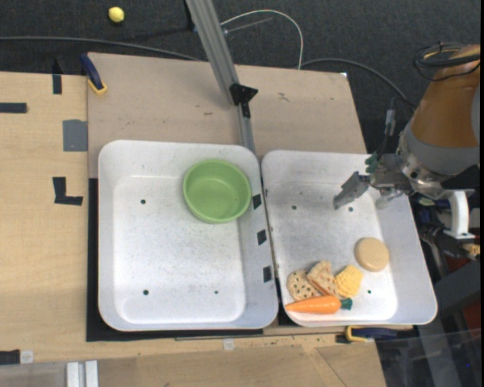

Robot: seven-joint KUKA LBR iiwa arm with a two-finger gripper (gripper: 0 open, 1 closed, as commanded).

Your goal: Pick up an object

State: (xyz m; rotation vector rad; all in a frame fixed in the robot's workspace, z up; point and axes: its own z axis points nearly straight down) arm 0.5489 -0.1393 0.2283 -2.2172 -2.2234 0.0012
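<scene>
Over right bin [403, 240], tool [351, 192] hovers, finger state unclear, nothing held. Risk: carrot [313, 304], crackers [315, 280], corn [348, 280] crowded near rim; descent may nudge neighbours, miss.

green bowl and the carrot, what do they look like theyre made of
The green bowl looks like matte plastic: one even colour, smooth moulded rim, no bright glare. The carrot is probably toy plastic or rubber, going by its flat uniform orange and stubby green end, though the view is too coarse to be sure.
</scene>
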